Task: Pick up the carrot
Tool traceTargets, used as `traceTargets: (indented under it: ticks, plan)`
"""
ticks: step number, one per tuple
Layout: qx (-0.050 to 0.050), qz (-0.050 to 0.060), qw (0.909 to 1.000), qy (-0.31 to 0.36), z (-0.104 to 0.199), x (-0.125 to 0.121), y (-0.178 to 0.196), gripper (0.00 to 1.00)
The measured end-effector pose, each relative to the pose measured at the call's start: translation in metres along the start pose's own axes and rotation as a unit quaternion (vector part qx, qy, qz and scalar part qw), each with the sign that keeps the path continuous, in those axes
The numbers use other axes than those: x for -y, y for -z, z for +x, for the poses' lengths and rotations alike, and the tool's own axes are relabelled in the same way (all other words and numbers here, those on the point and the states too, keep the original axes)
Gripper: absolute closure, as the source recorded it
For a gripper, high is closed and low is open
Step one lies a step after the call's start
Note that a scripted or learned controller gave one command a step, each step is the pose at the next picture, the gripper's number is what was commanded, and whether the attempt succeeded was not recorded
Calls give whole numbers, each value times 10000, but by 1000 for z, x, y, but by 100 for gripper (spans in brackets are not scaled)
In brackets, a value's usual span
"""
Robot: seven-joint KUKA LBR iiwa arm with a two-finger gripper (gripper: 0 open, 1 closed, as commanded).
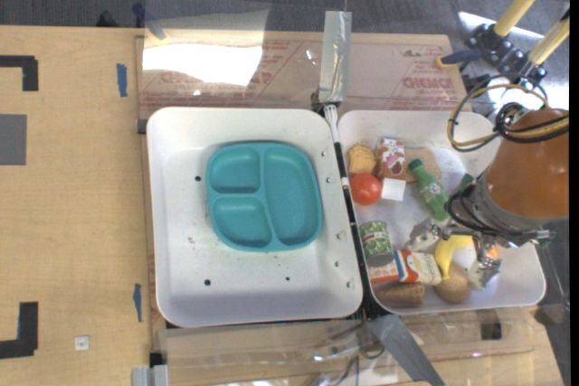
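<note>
- Camera view: the hand (455, 254) hangs low over the right bin (529, 289); whether it is wide or narrow I cannot tell.
- The carrot (422, 267), seemingly the orange piece, touches the yellow banana (450, 250); the hand could seize that neighbour instead.
</note>
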State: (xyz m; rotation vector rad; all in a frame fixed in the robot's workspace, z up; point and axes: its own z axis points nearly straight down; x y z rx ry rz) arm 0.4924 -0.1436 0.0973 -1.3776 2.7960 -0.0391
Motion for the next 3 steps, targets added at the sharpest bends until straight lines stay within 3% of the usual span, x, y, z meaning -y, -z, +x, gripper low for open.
traceTargets:
  ticks: [1,2,3]
  plan:
    - [23,-110,9874,1580,13,4,-10,0]
    - [33,-73,9583,2856,32,15,0,0]
    - [11,-152,9491,3147,11,24,-11,0]
